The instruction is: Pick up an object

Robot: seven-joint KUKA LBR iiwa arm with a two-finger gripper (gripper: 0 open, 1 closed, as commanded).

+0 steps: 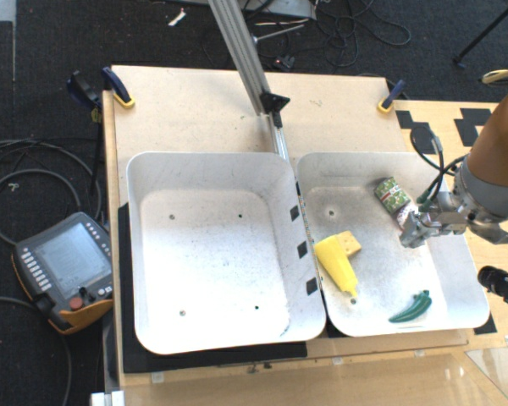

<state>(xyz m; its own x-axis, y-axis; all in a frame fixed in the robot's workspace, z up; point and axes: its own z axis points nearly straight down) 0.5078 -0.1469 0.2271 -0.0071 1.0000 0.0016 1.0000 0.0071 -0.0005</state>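
In the right bin [364, 172] lie a yellow banana-shaped toy [337, 263] near the left wall, a green leaf-shaped piece [411, 307] near the front right corner, and a small green-and-white can [394, 196] toward the back right. My gripper [411, 232] hangs low over the right side of this bin, just in front of the can and close to it. The fingers point down to the bin floor; the view does not let me tell how they stand, and I see nothing between them.
The left bin [152, 184] sits beside the right one, sharing a middle wall. A slanted metal pole [241, 45] rises from behind the bins. Clamps sit at the bench's back corners. A teach pendant [63, 265] lies off the bench at left.
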